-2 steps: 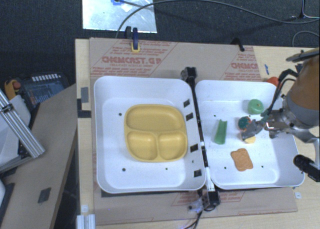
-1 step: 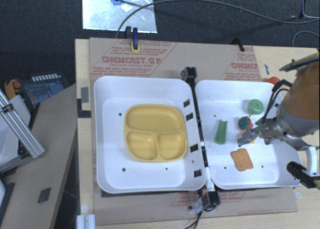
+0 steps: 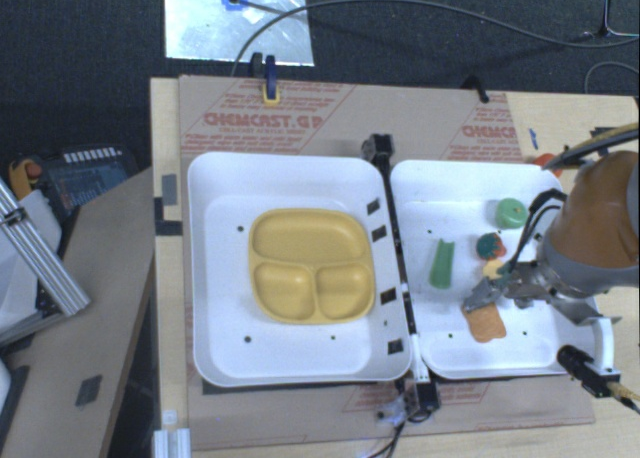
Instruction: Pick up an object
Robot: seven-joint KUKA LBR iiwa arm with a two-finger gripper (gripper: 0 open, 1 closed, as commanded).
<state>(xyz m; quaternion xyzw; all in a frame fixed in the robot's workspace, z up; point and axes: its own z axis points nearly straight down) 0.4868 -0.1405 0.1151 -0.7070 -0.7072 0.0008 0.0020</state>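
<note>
Right bin: green block (image 3: pixel 442 263) lying flat, near centre; green disc (image 3: pixel 511 212) toward far wall; teal piece (image 3: pixel 489 244), yellow bit (image 3: pixel 494 269) (partly hidden); orange piece (image 3: pixel 486 323) nearest.

Arm (image 3: pixel 600 216) cut off by right edge. Gripper (image 3: pixel 480 299) finger state indistinct. Yellow item (image 3: pixel 494 269) partly hidden behind gripper; identity too small to tell.

Grey arm (image 3: pixel 585 266), broad orange band (image 3: pixel 600 211) (above wrist), black cable, metal end effector (image 3: pixel 480 298)

Gripper (image 3: pixel 480 298) low over orange piece (image 3: pixel 487 324) (right bin (image 3: pixel 440 361)); yellow tray (image 3: pixel 306 264) left.
</note>
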